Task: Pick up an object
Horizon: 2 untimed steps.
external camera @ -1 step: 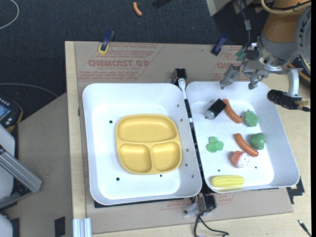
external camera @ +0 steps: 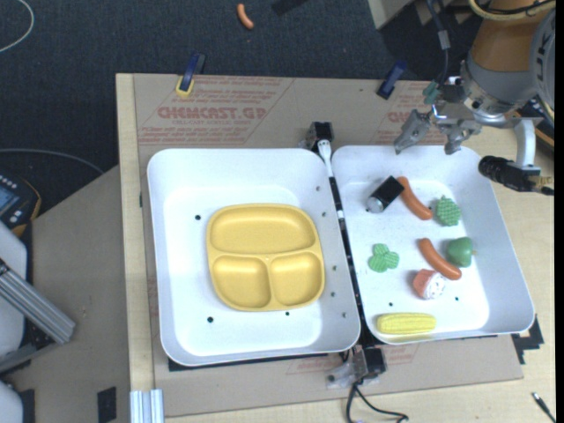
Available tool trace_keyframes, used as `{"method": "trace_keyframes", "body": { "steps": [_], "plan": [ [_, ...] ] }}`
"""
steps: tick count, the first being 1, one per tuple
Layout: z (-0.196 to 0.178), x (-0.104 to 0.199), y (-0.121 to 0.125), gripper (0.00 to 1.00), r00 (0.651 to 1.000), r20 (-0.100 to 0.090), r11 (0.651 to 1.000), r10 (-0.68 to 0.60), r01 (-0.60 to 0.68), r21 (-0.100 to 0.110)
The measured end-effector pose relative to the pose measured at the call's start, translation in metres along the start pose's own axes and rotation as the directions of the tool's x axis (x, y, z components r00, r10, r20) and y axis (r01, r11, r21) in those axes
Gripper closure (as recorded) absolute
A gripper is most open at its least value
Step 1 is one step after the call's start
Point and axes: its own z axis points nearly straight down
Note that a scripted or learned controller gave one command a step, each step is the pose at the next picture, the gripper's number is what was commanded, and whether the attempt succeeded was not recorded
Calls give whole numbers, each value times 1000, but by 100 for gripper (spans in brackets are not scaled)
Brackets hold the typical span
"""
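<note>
Black cylindrical object with a silver end lies tilted near the right bin's back edge, below the claw, whose fingers hang spread and empty.

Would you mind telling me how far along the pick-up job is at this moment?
Nothing looks picked yet. The two-finger gripper hangs open above the right white bin's far edge, with nothing between its fingers. The orange toy sausage, black cylinder and yellow corn cob lie in the bin. Descending, grasping and lifting remain.
</note>
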Motion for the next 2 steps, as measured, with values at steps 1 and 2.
{"method": "trace_keyframes", "body": {
  "steps": [1,2],
  "plan": [
    [48,1,9,0,1000,-1,1000,-2,2,4],
    [111,5,3,0,1000,-2,1000,-1,1,7]
  ]
}}
